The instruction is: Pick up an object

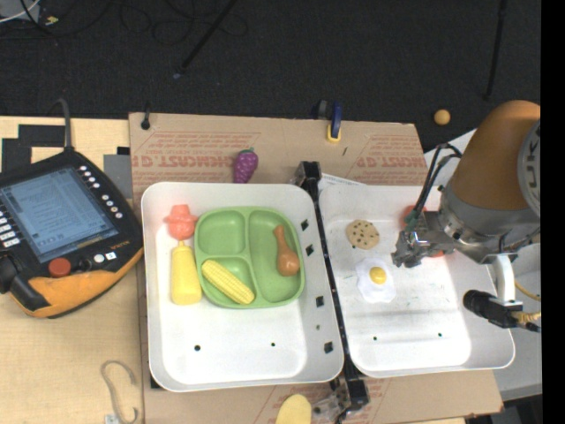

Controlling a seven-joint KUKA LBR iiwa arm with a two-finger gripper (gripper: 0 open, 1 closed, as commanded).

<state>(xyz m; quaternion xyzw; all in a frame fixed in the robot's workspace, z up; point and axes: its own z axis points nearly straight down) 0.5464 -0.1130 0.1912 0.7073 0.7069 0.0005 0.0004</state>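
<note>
My gripper (411, 251) hangs low over the right bin (441, 343), near its right-middle part. A fried egg toy (377, 279) lies just left of and below it. A cookie (362, 233) rests further left and up. A red object (412, 212) peeks out behind the wrist, mostly hidden. In the left bin (229, 343) a green divided plate (250, 256) carries a corn cob (228, 282) and a drumstick (285, 251). A yellow bottle (184, 274) and a pink toy (179, 222) lie left of the plate.
A teach pendant (57, 228) sits on the bench at the left. A purple grape toy (245, 164) lies on the cardboard behind the bins. A yellow object (294, 408) rests at the front edge. A black divider (320, 263) separates the bins.
</note>
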